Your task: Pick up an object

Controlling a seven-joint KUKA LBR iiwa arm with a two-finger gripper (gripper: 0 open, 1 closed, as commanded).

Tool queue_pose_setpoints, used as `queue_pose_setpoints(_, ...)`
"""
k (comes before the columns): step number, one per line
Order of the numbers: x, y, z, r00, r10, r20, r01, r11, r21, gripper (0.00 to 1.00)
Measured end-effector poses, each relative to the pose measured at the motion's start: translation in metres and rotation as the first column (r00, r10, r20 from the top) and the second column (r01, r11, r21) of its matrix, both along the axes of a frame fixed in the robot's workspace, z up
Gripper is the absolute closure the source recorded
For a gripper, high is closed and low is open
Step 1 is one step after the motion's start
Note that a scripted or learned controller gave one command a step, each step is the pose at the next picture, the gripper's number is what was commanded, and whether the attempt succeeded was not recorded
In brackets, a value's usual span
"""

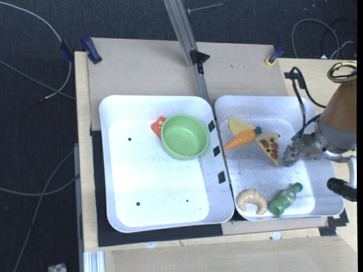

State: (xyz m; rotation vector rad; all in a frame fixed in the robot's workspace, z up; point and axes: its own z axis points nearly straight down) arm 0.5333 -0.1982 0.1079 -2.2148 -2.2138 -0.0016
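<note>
Over the right bin (317, 109) — gripper (290, 154) low, just right of the pizza slice (268, 147); finger state unreadable. Carrot (240, 139), croissant (253, 200), green bottle (284, 200) lie nearby.

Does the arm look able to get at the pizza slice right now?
Probably yes. The tool sits just right of the pizza slice in the right bin, with nothing between them; the carrot lies on its far side.

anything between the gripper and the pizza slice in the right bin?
Nothing visible. The gripper sits just right of the pizza slice, with bare bin floor between them. The carrot lies on the slice's far left side, out of the way.
</note>
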Motion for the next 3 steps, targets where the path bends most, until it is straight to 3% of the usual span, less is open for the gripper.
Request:
queue_pose_setpoints(2, 0.004, -0.003, 0.102, 1.0, 0.002, 0.016, -0.002, 1.0, -0.009, 1.0)
queue_pose_setpoints(3, 0.02, 0.053, 0.116, 1.0, 0.007, 0.014, -0.007, 1.0, -0.006, 1.0)
